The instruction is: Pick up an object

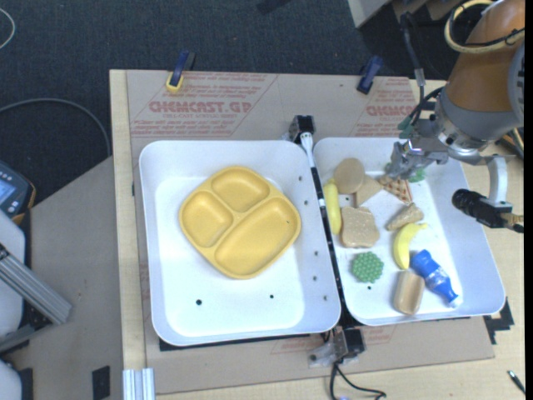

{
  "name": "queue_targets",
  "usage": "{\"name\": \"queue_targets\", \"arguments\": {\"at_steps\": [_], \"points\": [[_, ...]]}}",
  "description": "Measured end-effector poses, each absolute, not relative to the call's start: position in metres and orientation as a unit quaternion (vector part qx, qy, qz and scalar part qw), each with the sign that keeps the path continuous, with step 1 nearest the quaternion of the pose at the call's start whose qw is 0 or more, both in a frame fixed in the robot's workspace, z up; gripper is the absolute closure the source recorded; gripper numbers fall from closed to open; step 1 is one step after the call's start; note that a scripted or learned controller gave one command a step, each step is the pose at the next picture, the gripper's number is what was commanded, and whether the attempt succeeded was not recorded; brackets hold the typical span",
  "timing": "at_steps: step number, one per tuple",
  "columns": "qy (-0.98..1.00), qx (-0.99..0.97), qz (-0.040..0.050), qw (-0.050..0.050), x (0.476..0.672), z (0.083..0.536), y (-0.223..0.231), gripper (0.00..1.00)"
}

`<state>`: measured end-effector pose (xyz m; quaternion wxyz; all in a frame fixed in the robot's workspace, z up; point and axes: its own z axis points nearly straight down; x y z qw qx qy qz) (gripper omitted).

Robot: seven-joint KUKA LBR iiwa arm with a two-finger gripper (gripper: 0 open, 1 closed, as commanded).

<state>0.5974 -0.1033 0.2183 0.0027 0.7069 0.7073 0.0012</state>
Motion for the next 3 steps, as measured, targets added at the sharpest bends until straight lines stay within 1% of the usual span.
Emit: {"name": "queue_targets", "arguments": {"at_steps": [1, 2, 3], "points": [[0.707, 0.707, 0.0009, 0.002, 0.598, 0.225, -0.103, 1.00], [0.709, 0.705, 0.0017, 0.001, 0.616, 0.227, -0.045, 1.00], [0.709, 0.705, 0.0019, 0.001, 0.625, 0.236, 0.010, 1.00]]}}
